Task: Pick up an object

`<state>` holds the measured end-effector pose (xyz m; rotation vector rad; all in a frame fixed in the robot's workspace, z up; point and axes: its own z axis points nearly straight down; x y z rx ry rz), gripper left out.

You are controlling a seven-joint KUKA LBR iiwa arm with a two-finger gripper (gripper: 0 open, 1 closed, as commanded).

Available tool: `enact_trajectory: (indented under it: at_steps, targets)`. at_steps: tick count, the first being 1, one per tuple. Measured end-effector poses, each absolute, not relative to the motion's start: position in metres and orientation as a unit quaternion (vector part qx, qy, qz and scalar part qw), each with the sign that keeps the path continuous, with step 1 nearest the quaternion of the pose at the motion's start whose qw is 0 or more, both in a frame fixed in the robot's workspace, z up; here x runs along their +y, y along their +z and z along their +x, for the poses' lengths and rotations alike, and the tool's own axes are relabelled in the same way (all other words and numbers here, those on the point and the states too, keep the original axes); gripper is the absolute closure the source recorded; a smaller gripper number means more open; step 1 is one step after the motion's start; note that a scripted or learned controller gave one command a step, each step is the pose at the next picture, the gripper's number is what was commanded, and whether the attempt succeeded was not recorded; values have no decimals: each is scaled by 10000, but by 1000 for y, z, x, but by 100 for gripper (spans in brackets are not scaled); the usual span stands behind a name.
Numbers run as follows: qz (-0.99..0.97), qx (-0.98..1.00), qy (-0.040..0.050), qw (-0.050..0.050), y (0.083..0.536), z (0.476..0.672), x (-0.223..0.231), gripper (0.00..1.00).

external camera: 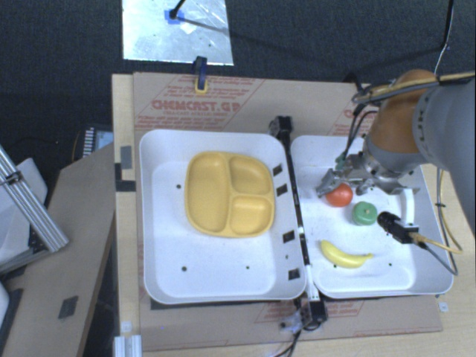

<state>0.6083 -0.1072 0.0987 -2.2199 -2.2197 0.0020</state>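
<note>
Metal two-finger pincer (335, 185) low in right white bin (428, 274); finger state cannot be told. Small red round tomato (340, 195) touches its tip, green round piece (364, 213) just beside, yellow plastic banana (344, 254) nearer camera.

You see dark carpet (312, 28) behind the cardboard-covered bench (223, 99), a shiny sheet (177, 21) beyond it, and aluminium framing (30, 207) to its left.

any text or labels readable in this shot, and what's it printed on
"CHEMCAST GP": red print on the brown sheet behind the left white bin.
More red print on the same sheet near the right bin and along the front edge: partly hidden and too blurred to read.
No lettering can be made out elsewhere.
</note>
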Motion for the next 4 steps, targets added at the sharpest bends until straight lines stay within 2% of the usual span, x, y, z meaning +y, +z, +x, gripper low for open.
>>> enact_trajectory:
  at_steps: [1,2,3,4]
  targets:
    - [-7076,-7066,-4,-13,112,610,-108,100]
    - [-7077,-7065,-15,-20,160,602,-108,100]
    - [-7057,-7085,-17,-23,204,603,-104,100]
    - [-7055,-7087,-22,-31,268,601,-102,100]
